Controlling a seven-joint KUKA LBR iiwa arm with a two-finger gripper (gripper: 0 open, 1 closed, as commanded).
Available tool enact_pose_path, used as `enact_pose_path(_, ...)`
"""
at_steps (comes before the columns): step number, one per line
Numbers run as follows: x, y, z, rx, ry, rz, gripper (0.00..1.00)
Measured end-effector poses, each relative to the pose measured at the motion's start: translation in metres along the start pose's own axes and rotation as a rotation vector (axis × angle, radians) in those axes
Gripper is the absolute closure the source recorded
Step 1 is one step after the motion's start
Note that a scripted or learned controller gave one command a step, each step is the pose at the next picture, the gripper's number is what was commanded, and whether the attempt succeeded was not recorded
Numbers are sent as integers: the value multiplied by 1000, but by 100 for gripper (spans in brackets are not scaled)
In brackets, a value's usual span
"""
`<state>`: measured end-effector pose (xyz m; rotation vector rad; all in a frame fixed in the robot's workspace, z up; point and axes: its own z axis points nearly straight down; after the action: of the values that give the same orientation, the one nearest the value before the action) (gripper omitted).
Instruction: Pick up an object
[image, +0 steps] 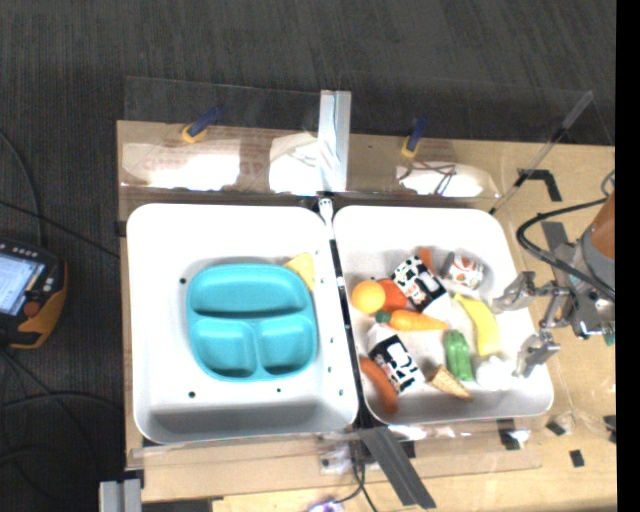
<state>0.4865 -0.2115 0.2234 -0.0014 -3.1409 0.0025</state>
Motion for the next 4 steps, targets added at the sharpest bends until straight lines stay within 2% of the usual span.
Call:
enact_pose_path(1, -2, 10, 121, 6, -13, -245, 0)
enact_pose_path(2, -18, 54, 134, 4, -9, -227, 0)
enact_pose_path(3, -19, 54, 124, 8, -11, -228, 100)
enact_pose_path(4, -19, 54, 124, 8, -11, -228, 0)
